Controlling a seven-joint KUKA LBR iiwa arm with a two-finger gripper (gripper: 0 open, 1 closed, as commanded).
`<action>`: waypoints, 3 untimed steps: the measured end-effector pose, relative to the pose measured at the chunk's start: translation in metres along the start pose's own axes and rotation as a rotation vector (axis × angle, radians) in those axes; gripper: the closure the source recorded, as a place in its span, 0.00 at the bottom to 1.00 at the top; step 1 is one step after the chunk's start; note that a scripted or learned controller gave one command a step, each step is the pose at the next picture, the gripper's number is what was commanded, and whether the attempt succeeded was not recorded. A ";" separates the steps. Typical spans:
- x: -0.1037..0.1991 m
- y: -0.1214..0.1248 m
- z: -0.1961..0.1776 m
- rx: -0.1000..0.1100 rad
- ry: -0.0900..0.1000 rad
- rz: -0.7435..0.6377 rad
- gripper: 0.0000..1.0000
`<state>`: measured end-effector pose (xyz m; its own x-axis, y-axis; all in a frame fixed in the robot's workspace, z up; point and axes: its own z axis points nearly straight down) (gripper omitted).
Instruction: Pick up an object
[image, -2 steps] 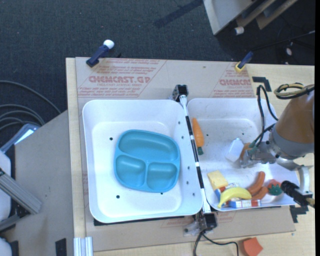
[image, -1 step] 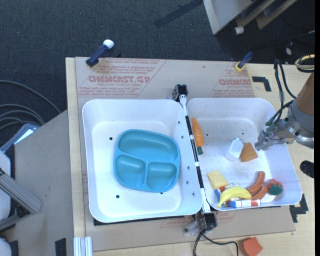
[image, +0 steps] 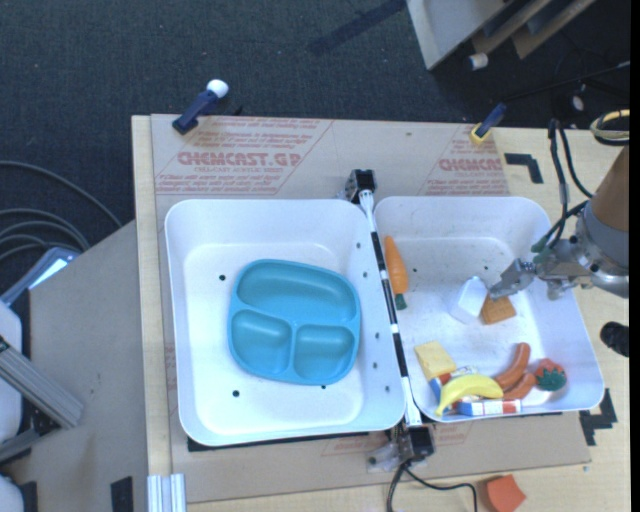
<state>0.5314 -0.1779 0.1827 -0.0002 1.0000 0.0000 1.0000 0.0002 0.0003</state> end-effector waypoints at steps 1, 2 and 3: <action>0.013 -0.026 0.098 0.001 0.001 0.001 0.00; 0.013 -0.026 0.089 0.000 0.000 0.001 1.00; 0.013 -0.026 0.089 0.000 0.000 0.001 0.00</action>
<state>0.5053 -0.1652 0.0940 0.0010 1.0000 0.0001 1.0000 -0.0010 0.0000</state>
